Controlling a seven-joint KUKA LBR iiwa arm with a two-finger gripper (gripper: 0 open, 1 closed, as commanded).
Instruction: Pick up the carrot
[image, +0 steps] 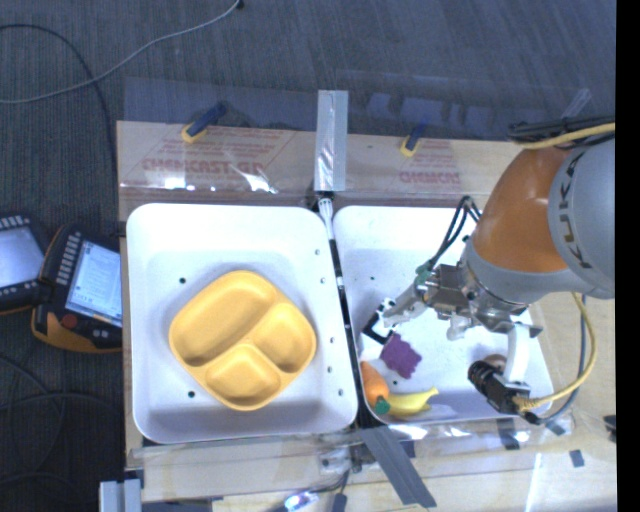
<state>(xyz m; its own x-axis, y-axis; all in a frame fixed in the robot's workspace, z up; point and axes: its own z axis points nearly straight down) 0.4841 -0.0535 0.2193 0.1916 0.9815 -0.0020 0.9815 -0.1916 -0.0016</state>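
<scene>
Pincer (372, 325) above right bin, near grapes (400, 355); finger spread unclear, possibly empty. Carrot (373, 383) beside banana (410, 402).

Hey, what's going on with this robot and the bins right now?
The grey-and-orange arm reaches into the right bin, its tool hovering over a small pile of toy food. The carrot lies at the bin's lower left corner, beside a banana, with a purple piece just above them. Nothing is gripped yet. The left bin holds a yellow divided plate.
</scene>
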